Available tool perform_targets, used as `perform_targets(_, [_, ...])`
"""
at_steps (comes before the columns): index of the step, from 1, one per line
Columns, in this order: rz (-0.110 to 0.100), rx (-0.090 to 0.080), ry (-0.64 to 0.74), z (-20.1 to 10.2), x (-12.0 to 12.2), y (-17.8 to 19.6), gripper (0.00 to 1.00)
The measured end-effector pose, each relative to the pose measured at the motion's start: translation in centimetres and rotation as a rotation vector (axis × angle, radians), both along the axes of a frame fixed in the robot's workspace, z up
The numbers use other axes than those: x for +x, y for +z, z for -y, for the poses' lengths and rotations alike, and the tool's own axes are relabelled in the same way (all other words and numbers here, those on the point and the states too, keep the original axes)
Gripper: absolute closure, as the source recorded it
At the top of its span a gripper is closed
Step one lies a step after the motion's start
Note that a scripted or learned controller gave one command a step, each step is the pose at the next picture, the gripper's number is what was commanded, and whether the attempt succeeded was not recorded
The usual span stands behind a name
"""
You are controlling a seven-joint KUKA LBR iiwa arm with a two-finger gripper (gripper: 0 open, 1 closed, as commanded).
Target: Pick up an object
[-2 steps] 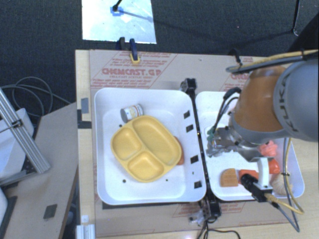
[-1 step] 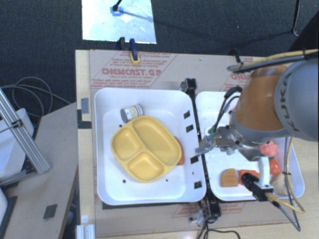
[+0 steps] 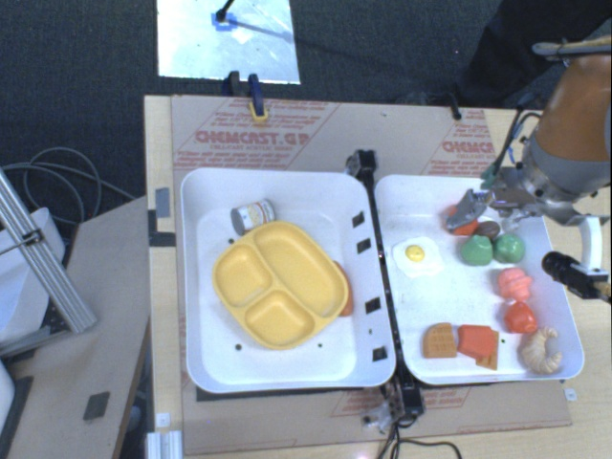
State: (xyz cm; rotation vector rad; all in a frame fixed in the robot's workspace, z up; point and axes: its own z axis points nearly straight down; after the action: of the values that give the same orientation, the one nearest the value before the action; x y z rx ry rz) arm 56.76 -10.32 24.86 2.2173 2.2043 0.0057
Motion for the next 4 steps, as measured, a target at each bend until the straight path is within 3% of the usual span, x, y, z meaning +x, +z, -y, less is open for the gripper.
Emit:
perform_targets(1, [-0.01,0.007,0.002,3.4,-6.0,3.6,0.0])
perform_targets(2, [-0.014,0.01,0.013,-2.0,-8.2,0.9,0.0])
perform_targets(3, [-0.013,0.012,0.019,-11.1,-8.1,-0.6,0.0])
perform_targets(4, [-0.002,0.005,0.003,-4.6,-8.0,7.9,0.0])
